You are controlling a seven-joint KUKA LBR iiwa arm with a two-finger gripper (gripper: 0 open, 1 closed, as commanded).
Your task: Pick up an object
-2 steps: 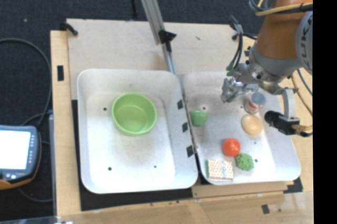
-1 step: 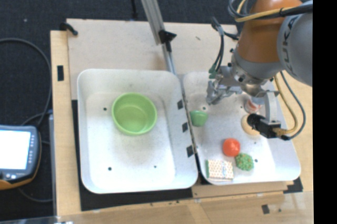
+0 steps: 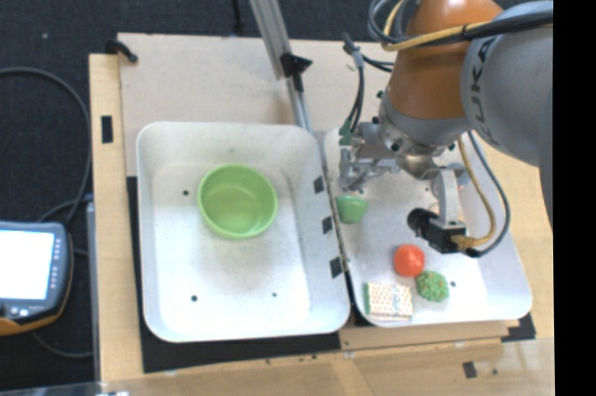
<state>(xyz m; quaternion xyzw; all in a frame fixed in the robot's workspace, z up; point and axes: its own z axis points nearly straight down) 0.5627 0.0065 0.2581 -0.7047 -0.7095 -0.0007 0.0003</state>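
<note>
The small pale-green rounded object (image 3: 352, 208) lies in the right white bin (image 3: 503, 292), hard against the wall it shares with the left bin, which probably explains why the arm comes down so close to that edge. It looks smooth, matte and squat, perhaps a toy fruit or a cup, too small to tell which. The grey two-finger gripper (image 3: 354, 183) hangs just above it, seemingly touching its top; whether the jaws are spread or closed on it I cannot tell. Further right lie a red ball (image 3: 408, 260), a knobbly green piece (image 3: 432, 285) and a patterned sponge block (image 3: 389, 299). A light-green plastic bowl (image 3: 237, 200) sits in the left white bin (image 3: 168, 292).
</note>
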